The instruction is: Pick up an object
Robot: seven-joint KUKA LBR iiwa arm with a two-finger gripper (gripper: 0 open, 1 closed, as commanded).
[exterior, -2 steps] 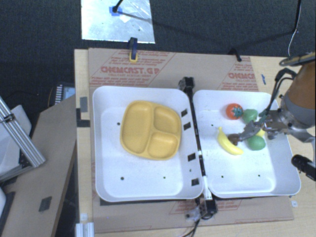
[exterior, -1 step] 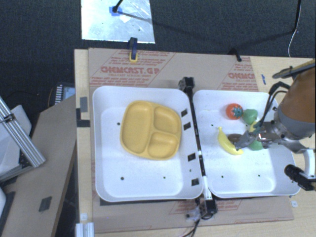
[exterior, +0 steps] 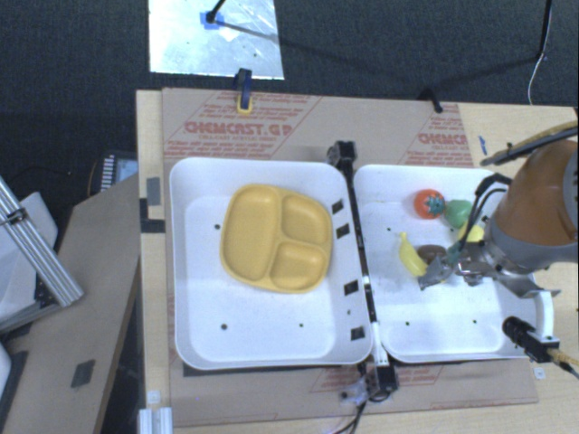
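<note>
I read the gripper (exterior: 441,269) low in the right bin (exterior: 452,337), jaw state unclear, banana (exterior: 412,256) just beside at its 10 o'clock, still lying on the floor: 0 objects lifted, grasp pending.

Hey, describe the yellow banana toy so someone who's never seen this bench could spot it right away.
Look in the right-hand white bin, the one the arm reaches into. Near its middle, just left of the hand, lies the banana, small and curved. It is the bin's long yellow piece; the red-orange round toy sits further back.
</note>
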